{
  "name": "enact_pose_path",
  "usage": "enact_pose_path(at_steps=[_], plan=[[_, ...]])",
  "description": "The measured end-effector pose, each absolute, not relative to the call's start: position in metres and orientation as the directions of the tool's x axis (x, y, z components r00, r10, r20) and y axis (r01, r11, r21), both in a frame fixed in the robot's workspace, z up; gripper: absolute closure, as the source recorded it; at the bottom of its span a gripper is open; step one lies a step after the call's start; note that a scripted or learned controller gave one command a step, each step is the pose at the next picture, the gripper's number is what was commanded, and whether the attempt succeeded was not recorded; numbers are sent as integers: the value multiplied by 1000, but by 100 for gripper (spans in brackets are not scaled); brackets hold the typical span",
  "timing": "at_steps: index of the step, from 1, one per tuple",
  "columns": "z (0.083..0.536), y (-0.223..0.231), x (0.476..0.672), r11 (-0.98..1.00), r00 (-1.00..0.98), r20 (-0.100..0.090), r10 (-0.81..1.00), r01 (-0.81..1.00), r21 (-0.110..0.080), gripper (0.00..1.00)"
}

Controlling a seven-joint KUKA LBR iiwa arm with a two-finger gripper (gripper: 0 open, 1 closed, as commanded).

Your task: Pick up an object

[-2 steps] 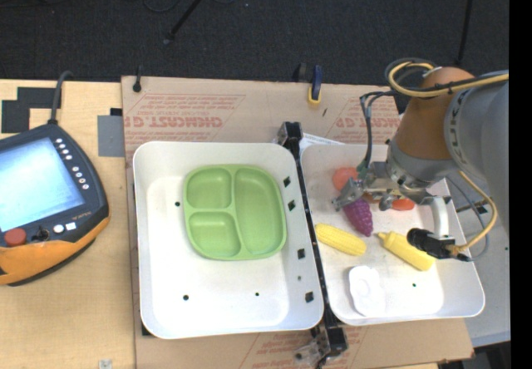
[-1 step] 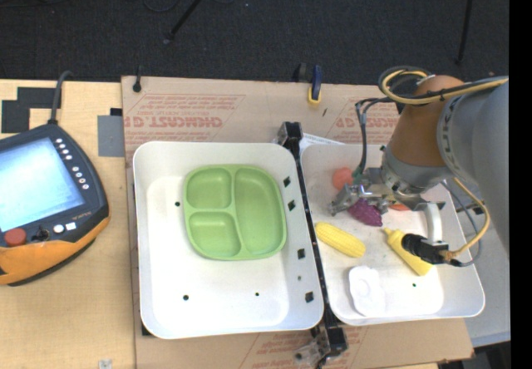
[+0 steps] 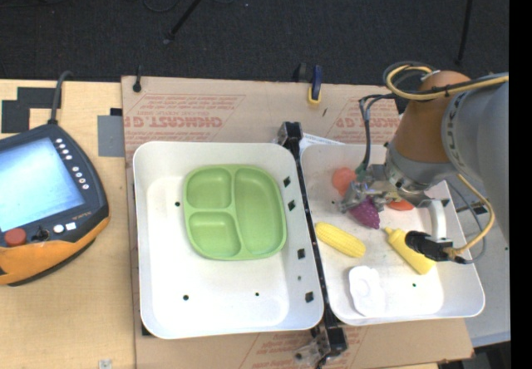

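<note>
1. Nearest the camera, at the bottom of the right bin (image 3: 465,301), a small white object (image 3: 366,289) lies flat.
2. At its 11 o'clock lies a yellow corn cob (image 3: 340,239); at its 2 o'clock, a yellow bottle with a black tip (image 3: 413,248).
3. The tool (image 3: 363,197) sits low over a purple object (image 3: 364,212), touching or just above it; whether it grips it, I cannot tell.
4. A red-orange object (image 3: 343,179) lies at the tool's 11 o'clock.
5. The left bin (image 3: 158,276) holds a green divided plate (image 3: 234,212).
6. A teach pendant (image 3: 46,197) rests on the counter (image 3: 100,292) at far 9 o'clock.
</note>
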State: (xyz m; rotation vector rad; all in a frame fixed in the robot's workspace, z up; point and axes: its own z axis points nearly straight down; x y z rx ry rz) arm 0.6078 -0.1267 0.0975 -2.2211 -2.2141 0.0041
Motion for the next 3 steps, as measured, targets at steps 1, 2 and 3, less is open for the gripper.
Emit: enact_pose_path(at_steps=[1,2,3], plan=[[148,-136,615,-5,5,-1,1000,1000,2,100],[205,-145,621,-3,3,-1,1000,1000,4,100],[229,-147,621,-2,2,0,1000,1000,1,100]])
